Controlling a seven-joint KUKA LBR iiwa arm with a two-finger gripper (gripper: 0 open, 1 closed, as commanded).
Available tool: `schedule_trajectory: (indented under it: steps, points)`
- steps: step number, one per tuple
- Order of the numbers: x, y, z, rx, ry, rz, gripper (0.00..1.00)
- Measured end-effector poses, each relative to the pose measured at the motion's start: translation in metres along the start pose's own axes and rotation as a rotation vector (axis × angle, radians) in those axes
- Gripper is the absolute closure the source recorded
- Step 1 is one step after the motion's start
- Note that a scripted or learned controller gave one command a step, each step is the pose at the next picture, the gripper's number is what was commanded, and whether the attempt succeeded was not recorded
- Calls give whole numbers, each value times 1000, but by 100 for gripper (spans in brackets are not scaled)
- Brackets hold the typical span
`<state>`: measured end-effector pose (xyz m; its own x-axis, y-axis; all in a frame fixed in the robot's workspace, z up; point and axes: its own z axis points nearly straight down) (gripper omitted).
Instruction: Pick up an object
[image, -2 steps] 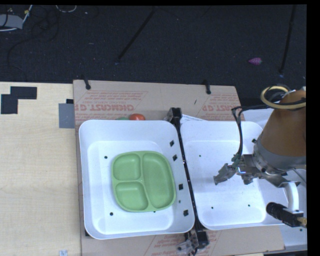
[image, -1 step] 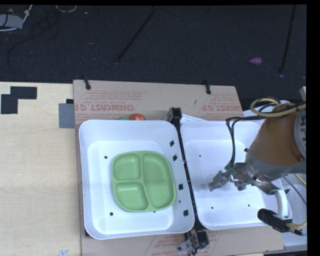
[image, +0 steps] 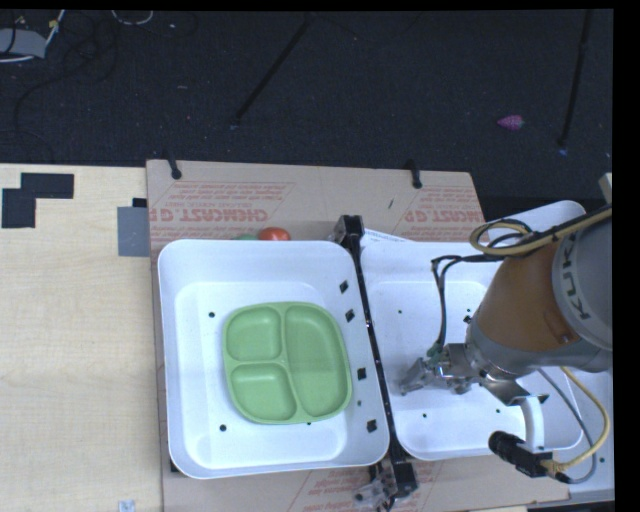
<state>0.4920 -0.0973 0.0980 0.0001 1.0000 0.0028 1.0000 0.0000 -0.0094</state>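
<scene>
**Green plate sits in the left bin; gripper low over the right one**

Green plate (image: 287, 362), three compartments, lies flat on the floor of the left bin (image: 190, 290), a little right of centre. It is the only graspable thing lying inside either bin, so it is taken here as the likely pick target. Lying flat with a low raised rim, it offers the fingers only an edge to bite on; a straight top-down pinch would probably need to straddle the rim.

Behind the left bin's far wall, on the cardboard sheet (image: 300, 205), a small red object (image: 274, 235) with a hint of green beside it. It rests outside the bins, just beyond the rim. Too small to identify.

A black divider strip (image: 365, 340) runs near-to-far between the two bins, marking the shared edge.

Right bin (image: 420, 285): the gripper (image: 418, 378) hangs low over its floor, toward the near-left part, close to the divider. The arm's orange band (image: 520, 300) and grey body lean in from the right, cables looping above. Nothing is visible between the fingers. Their spread cannot be told at this angle.

Plate relative to gripper: to the left, across the divider, apart and not touching. Judgement: the pick has not begun on the plate; the arm would need to cross the divider leftward first.
</scene>
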Motion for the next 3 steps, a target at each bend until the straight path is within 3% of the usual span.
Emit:
schedule_trajectory:
  steps: [1, 2, 3]
  points:
    - [1, 0, 11, -5, -1, 2, 0]
    - [-1, 0, 0, -6, -1, 9, 100]
    - [-12, -1, -56, -11, -3, 7, 100]
